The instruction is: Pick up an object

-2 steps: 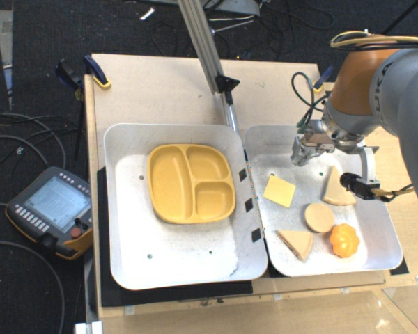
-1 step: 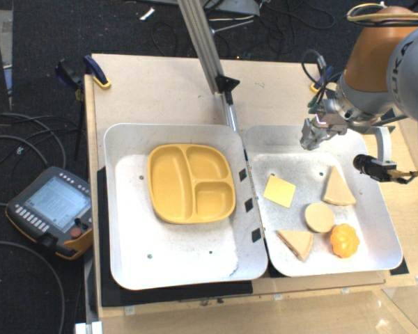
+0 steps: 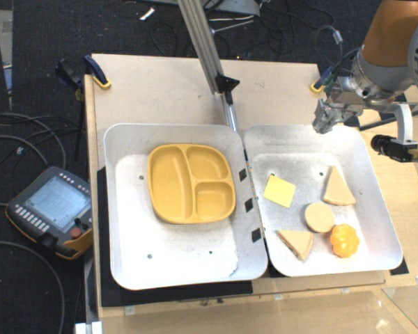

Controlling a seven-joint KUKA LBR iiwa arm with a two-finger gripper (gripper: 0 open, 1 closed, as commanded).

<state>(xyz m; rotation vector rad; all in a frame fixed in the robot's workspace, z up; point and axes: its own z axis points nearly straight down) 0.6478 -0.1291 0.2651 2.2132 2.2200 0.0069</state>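
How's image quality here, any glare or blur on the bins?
Camera view: even light, soft shadows; right bin floor shows a bright, mildly washed-out sheen; yellow tray and food pieces are sharp; gripper slightly soft, fingers hard to resolve.

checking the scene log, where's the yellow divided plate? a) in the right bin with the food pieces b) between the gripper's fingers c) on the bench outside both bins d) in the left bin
d: the yellow divided plate lies flat in the left bin, while the right bin holds the small food pieces, and the gripper hangs above that bin's far edge.
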